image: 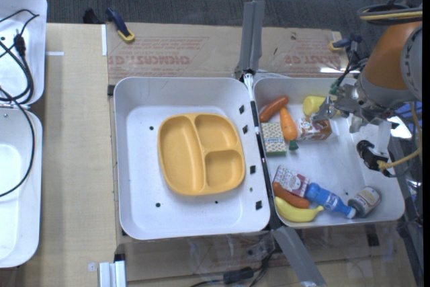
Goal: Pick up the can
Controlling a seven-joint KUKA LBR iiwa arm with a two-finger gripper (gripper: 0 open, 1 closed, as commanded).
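The can (367, 200) is a small grey tin with a dark label, lying on its side in the near right corner of the right bin (349, 151). It touches the cap end of a blue bottle (329, 199). My gripper (328, 110) hangs over the far part of the same bin, beside a yellow lemon (312, 104) and just above a clear packet (316, 130). It is well away from the can, and nothing shows between its fingers. The arm's orange band (393, 57) is at the upper right.
The right bin also holds a sausage (273, 108), a carrot (288, 123), a green-white box (273, 138), a red carton (290, 179), a second sausage (293, 197) and a banana (297, 212). A yellow divided plate (201, 152) lies in the left bin (134, 144).
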